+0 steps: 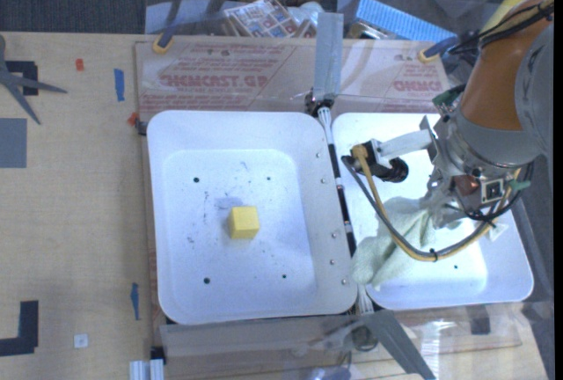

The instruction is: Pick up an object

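A small yellow cube (244,222) lies near the middle of the left white bin (176,158). A pale, crumpled cloth (384,252) lies in the right bin (501,277), draped toward the bin's left wall. My gripper (445,213) hangs low over the right bin at the cloth's upper right end, seen from above under the grey wrist and orange band. The arm's body hides the spot where the gripper meets the cloth.
A yellow and black cable (387,211) loops from the wrist across the right bin over the cloth. A grey divider (339,193) runs between the bins. Cardboard panels (229,75) stand behind both bins. The wooden bench (70,193) stretches to the left.
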